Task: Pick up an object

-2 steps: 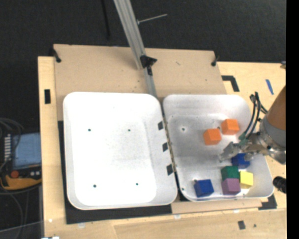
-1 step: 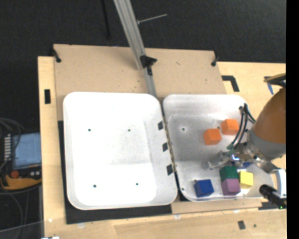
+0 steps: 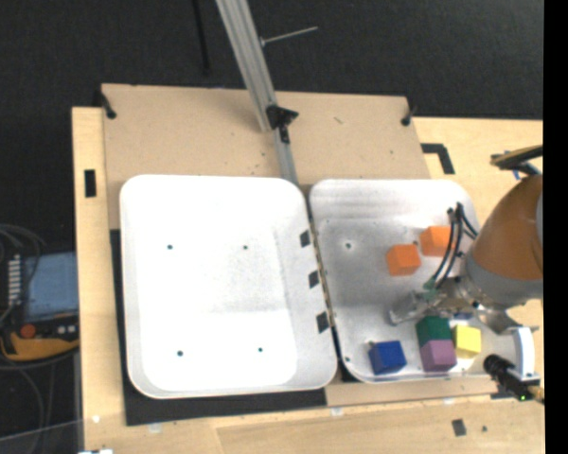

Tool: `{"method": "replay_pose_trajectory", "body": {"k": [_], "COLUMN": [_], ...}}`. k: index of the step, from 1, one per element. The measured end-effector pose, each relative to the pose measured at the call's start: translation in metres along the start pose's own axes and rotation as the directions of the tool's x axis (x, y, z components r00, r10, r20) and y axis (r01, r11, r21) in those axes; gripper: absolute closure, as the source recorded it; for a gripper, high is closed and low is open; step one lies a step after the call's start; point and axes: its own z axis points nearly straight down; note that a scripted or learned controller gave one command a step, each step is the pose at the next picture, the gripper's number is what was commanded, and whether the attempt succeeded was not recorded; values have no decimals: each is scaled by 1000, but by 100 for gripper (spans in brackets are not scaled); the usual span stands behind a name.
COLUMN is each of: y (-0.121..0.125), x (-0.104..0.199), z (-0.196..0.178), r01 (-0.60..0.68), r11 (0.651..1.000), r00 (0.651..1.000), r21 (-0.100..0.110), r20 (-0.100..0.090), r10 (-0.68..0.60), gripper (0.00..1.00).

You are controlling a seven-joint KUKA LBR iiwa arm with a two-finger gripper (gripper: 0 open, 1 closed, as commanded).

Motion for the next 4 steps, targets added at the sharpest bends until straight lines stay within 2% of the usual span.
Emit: {"method": "replay_pose_trajectory", "body": {"k": [1, 2, 3, 4], "y": [2, 2, 12, 8], "x": [0, 2, -5, -5], "z": [-11, -55, -110, -156], "r01": [-8, 6, 6, 8], "r11": [1000, 1000, 1000, 1000], "r00": [1000, 1000, 1000, 1000], "r21": [-6, 0, -1, -1], "r20": [-1, -1, 0, 0], "r10": [8, -6, -6, -8], "gripper": [100, 100, 100, 100]}}
